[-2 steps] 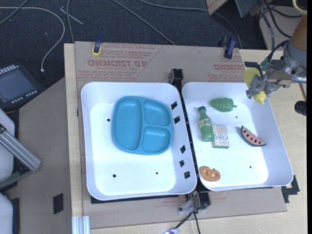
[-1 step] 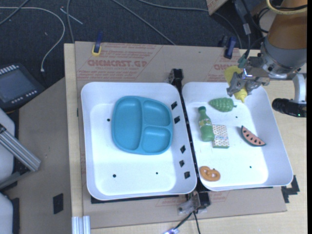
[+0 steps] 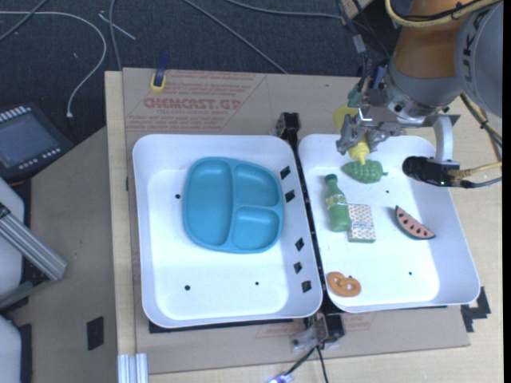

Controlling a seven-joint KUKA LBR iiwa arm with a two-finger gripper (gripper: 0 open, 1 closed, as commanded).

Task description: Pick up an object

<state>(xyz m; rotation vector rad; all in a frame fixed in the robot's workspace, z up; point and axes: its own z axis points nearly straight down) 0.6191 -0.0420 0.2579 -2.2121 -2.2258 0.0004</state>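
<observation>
Up near the far edge of the right bin [image 3: 447, 282], the gripper [image 3: 361, 140] hangs low from the grey arm [image 3: 435, 34] with its orange band, and a small yellow object [image 3: 360, 151] sits right at its tip. Whether that yellow piece is actually pinched or only lying beneath cannot be told — the wrist body and cables cover the fingers, so their spacing stays unclear. Just below it lies a green leafy toy [image 3: 364, 171], touching or nearly touching the yellow piece. A black camera-like unit [image 3: 427, 170] on the arm sticks out over the bin's right part, with a cable running off the right side.

Room around the gripper is tight toward the bin's back wall and the divider clips [image 3: 288, 124]; the middle and right of this bin floor are more open. In the same bin, a green bottle [image 3: 334, 203] lies along the left side, with a small patterned packet [image 3: 362, 222] just beside it on the right. A watermelon slice [image 3: 412, 223] rests well apart toward the right wall, and a pretzel [image 3: 343, 284] sits near the front left corner, close to the rim.

The left bin [image 3: 160, 286] holds a blue divided plate [image 3: 233, 204], lying flat in the middle — bare white floor rings it on all sides. Both bins rest on a cardboard sheet [image 3: 207, 94] with red printing partly hidden by the bins.
</observation>
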